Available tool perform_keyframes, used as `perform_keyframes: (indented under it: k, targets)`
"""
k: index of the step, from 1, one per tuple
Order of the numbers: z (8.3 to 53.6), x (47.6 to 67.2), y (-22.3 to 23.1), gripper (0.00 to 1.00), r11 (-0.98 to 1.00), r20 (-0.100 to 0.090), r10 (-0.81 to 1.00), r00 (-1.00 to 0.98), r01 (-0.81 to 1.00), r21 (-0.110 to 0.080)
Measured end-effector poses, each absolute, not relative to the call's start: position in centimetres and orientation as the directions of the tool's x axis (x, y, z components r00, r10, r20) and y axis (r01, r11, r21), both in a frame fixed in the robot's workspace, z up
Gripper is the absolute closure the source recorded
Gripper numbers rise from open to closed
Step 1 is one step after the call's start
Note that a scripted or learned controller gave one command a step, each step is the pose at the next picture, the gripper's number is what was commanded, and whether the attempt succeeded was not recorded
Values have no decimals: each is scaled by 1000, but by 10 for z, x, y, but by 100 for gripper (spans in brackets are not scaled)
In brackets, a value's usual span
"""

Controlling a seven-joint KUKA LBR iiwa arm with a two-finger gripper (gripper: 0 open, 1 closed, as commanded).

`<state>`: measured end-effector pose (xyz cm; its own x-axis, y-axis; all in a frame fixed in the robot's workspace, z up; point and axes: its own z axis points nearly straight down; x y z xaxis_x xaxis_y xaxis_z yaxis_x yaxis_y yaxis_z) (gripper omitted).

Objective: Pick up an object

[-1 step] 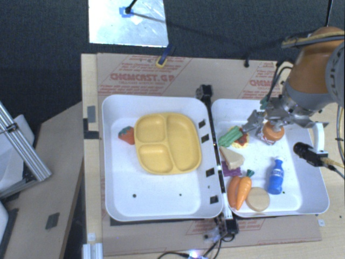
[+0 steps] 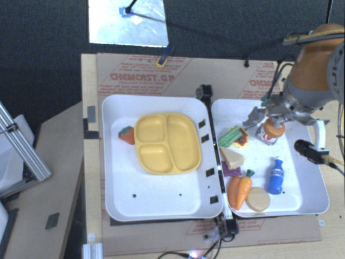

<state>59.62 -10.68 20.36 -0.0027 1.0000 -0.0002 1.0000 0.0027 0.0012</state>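
Camera view, left bin: a shallow white plastic bin (image 2: 116,196), smooth with rounded corners. In it lies a yellow divided plate (image 2: 166,143), matte plastic, three compartments. Just beside the plate's left edge sits a small orange-red toy (image 2: 126,135) with a green tip; its exact kind is hard to make out.

Camera view, right bin: a matching white bin (image 2: 312,190), touching the left one along a seam with black clips. It holds a green toy vegetable (image 2: 232,136), a wedge-shaped toy sandwich (image 2: 232,157) over something purple (image 2: 233,171), a glossy toy carrot (image 2: 239,189) with a green top, a pale round disc (image 2: 258,199) beside the carrot, a blue bottle (image 2: 276,175) with a white label, and an orange-and-white toy jar (image 2: 273,130).

Camera view, me: my gripper (image 2: 260,118) hangs low over the upper part of the right bin, near the jar and the green vegetable. My grey metal fingers look spread, with nothing between them, though they are small and partly blurred.

Camera view, writing: the brown board (image 2: 140,77) under the bins reads "CHEMCAST GP" in red, repeated. The bottle's label is too small to read.

Camera view, cut off: my arm (image 2: 321,63), orange band above grey, leaves the right edge. A shiny sheet (image 2: 129,15) lies on dark cloth above.
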Motion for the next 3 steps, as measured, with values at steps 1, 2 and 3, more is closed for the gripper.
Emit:
perform_keyframes:
  k: [1, 2, 3]
  targets:
    - [148, 593, -97, 0, 2, 1, 1000, -2, 1000, -1]
    - [103, 586, -101, 0, 1, 0, 1000, -1, 1000, -2]
    - [90, 590, -101, 0, 0, -1, 1000, 0, 1000, 7]
